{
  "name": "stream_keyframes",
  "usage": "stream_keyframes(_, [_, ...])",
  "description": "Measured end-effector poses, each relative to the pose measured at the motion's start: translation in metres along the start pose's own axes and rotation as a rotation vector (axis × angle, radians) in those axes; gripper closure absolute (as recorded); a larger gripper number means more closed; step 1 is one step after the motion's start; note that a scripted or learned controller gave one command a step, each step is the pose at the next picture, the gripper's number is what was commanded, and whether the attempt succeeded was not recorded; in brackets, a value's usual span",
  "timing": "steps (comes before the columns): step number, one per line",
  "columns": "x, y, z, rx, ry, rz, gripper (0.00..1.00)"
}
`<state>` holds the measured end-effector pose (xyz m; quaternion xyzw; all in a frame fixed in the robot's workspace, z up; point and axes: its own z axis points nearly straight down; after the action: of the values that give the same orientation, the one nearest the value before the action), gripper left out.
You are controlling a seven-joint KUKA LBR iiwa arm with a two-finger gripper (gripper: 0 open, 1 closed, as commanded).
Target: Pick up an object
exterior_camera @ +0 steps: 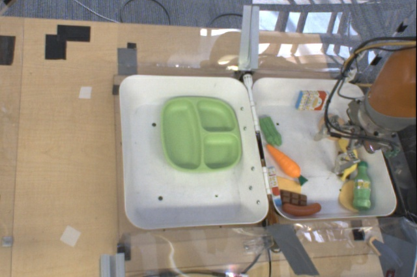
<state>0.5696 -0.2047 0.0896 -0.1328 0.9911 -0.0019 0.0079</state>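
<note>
Gripper (345, 150) hangs low over right bin (313, 139), just above green bottle (362, 187) and banana (347, 194); grip state cannot be told. Carrot (285, 161) lies mid-bin.

Honestly nothing readable here. The little carton (310, 100) at about 1 o'clock in the right bin (391, 204) has red and blue printing, and the green bottle (362, 187) at 4 o'clock has a label, both too blurry.

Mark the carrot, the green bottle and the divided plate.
carrot (285, 160), camera view, mid orange body.
green bottle (362, 188), camera view, on its label.
divided plate (180, 139), camera view, floor of its long left compartment.
</note>
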Motion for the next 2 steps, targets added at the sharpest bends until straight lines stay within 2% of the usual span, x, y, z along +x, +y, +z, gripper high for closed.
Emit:
stream_keyframes(1, [-0.006, -0.001, -0.015, 0.008, -0.017, -0.004, 1.0])
stream_keyframes(2, [-0.033, 0.003, -0.127, 0.005, -0.005, -0.033, 1.0])
